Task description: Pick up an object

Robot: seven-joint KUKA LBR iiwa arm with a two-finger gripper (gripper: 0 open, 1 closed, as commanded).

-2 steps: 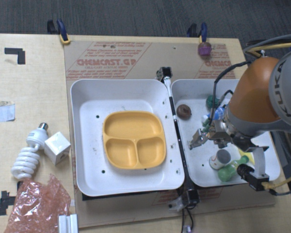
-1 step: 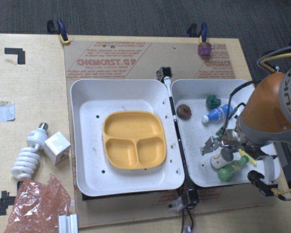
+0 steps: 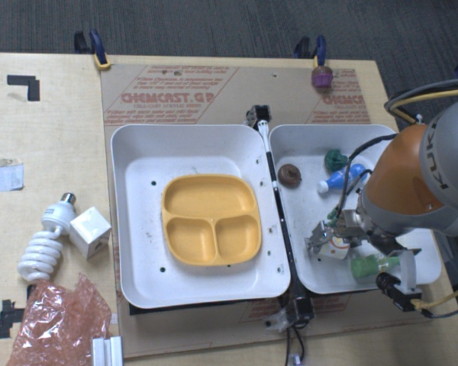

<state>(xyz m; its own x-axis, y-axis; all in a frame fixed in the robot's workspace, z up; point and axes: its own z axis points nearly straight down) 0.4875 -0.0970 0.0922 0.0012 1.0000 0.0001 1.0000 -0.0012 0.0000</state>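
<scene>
The right bin (image 3: 305, 139) holds several small objects. A brown round piece (image 3: 288, 174) lies near its left wall. A dark green item (image 3: 335, 159) and a blue-and-white item (image 3: 337, 179) sit toward the back. A light green item (image 3: 370, 266) lies at the front, partly under the arm. My gripper (image 3: 319, 242) is low in the front half of this bin, beside a small white-and-orange thing (image 3: 338, 248). Whether it touches that thing is hidden. The arm's orange band (image 3: 401, 181) covers the bin's right side.
The left bin (image 3: 137, 151) bears a yellow divided plate (image 3: 211, 219). On the bench to the left lie a spiral light bulb (image 3: 44, 242), a white cube (image 3: 90, 232) and a pink plastic bag (image 3: 57, 322). A purple item (image 3: 322, 76) sits by the rear clamp.
</scene>
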